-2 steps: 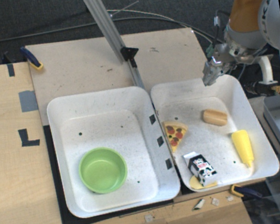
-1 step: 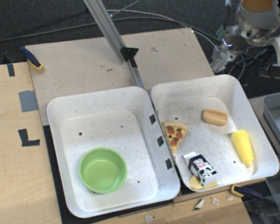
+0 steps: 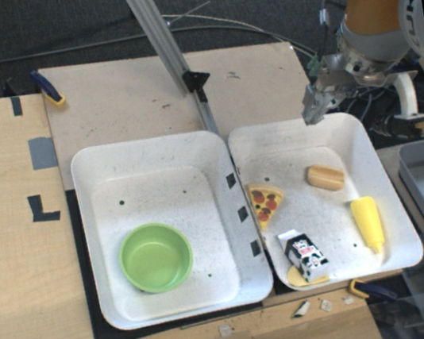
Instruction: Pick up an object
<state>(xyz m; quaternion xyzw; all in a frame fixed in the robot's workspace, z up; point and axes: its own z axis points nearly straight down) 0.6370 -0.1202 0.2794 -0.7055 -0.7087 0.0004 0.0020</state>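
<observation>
while the gripper (image 3: 315,109) hangs over the far rim of the right bin (image 3: 354,126), you cannot tell from the camera view whether the claw is spread or closed, and nothing shows in it. every candidate lies below and nearer the camera: the bread roll (image 3: 325,178) is closest, the yellow corn cob (image 3: 367,221) lies by the right wall, the pizza slice (image 3: 266,201) sits against the divider side, and the small milk carton (image 3: 304,254) rests on a pale disc near the front rim.

your likeliest trouble is a descent from here that meets the rim instead of an object. the roll, being rounded, may slide out of a pinch; the pizza slice looks too flat to get fingers under; the corn sits so near the wall that one finger could strike it.

the green bowl (image 3: 156,256) is alone in the left bin (image 3: 92,176), well apart. the metal pole (image 3: 166,47) behind the bins is clear of the arm.
</observation>
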